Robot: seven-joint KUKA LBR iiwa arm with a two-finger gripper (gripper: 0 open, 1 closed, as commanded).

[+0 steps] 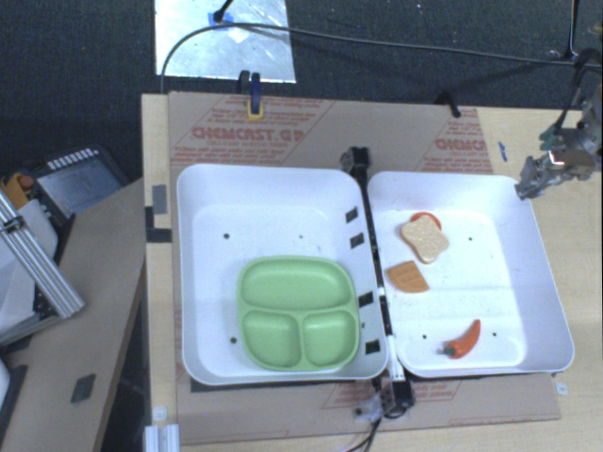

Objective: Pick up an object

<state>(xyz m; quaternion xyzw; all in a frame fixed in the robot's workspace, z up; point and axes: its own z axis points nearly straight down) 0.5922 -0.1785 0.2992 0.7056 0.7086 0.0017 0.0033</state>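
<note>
One hand [529, 185] hangs beyond the right bin's [537, 252] upper right corner; whether it is spread, I cannot tell. Near that bin's lower wall lies a chili pepper [464, 339], slanting, its tip up-right.

Single fixed overhead view, slanting onto both bins [283, 182]

Gripper [542, 172] at right edge, raised

Even, bright overhead light, white bins [283, 182] nearly blown out, glare on the metal sheet [224, 26], image slightly soft.
</note>
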